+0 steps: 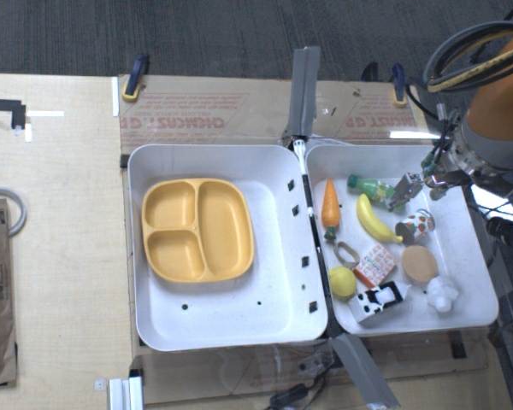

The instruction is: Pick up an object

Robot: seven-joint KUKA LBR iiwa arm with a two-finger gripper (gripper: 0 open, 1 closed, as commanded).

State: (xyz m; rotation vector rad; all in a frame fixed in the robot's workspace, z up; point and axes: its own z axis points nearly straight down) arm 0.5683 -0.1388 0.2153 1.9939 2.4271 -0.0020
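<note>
Your gripper [404,191], jaws too blurred to tell open from closed, hangs crowded between the green bottle [369,185] and banana [374,219], so it could nudge either aside.

Bright, even overhead light, soft faint shadows, mild glare on the white bins [145,254], slightly soft focus.

The yellow three-compartment plate [198,229] looks like smooth matt plastic; the two shallow white bins [274,314] appear glossy plastic, on a pale wood-look desk [60,161].
</note>
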